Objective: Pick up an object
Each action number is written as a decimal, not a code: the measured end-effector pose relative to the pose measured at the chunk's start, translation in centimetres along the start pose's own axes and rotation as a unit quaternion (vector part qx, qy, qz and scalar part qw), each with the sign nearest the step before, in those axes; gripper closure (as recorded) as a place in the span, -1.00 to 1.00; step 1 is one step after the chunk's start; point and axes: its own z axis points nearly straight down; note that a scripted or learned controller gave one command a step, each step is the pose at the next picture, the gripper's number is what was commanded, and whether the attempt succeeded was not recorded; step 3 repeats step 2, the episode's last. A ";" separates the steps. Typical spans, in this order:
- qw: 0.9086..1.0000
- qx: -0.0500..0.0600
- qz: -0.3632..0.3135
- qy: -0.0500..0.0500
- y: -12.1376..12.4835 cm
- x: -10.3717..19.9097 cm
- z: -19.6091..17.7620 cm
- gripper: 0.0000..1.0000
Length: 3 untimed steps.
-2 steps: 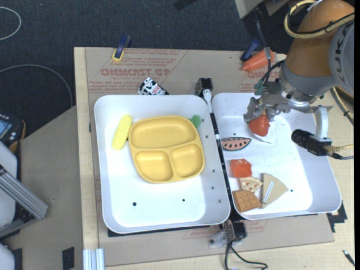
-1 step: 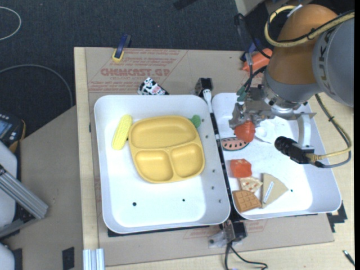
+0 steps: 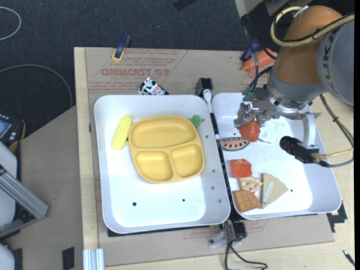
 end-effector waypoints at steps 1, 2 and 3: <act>1.000 -0.002 -0.002 0.000 -0.2 1.3 -0.6 1.00; 1.000 -0.003 0.000 -0.001 0.3 -0.4 -1.5 1.00; 1.000 -0.003 0.000 -0.001 0.3 -0.4 -1.5 1.00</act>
